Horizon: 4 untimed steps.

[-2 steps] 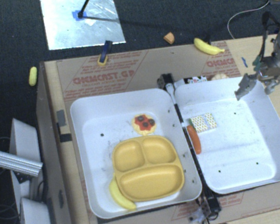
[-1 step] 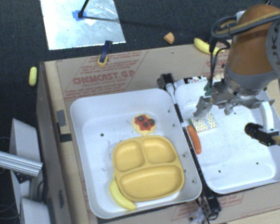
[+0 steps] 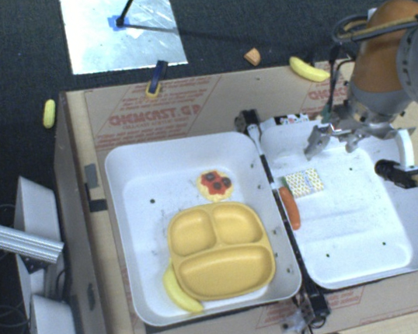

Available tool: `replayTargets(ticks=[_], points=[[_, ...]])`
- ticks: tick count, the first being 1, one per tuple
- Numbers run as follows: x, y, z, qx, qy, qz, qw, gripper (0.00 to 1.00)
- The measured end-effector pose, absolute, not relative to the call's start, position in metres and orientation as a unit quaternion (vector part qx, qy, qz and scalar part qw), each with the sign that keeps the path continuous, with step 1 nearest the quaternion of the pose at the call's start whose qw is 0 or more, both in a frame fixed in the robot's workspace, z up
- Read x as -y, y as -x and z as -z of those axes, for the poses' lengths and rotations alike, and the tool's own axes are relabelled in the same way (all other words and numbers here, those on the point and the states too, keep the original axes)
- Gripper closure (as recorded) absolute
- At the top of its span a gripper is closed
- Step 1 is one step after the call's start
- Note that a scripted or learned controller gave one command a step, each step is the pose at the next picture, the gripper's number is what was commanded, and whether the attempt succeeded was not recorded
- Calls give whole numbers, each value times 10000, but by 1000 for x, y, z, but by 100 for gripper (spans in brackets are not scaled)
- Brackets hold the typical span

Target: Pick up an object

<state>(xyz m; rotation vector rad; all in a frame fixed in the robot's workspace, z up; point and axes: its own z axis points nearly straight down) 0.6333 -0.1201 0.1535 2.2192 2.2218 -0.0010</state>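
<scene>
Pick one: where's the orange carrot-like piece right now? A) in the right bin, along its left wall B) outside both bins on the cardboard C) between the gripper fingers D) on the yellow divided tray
A: the carrot-like piece lies along the left wall of the right bin, just below the patterned square, apart from the gripper above it.

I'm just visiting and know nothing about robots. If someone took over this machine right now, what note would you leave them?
Gripper: open, holding nothing, above the far end of the right bin.
Right bin: carrot along its left wall, patterned square beside it.
Left bin: yellow divided tray, banana at its corner, small pizza piece.
Done: nothing picked up.
Left: grasp and lift one object.
</scene>
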Motion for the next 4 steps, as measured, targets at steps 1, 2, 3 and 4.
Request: replayTargets(ticks=[1, 2, 3, 4], points=[[107, -591, -90, -7077, -7065, -40, 42, 0], [186, -670, -96, -7078, -7064, -13, 40, 0], [92, -670, -86, -7085, -7057, -18, 12, 0], [88, -616, -84, -7076, -7066, -3, 3, 0]])
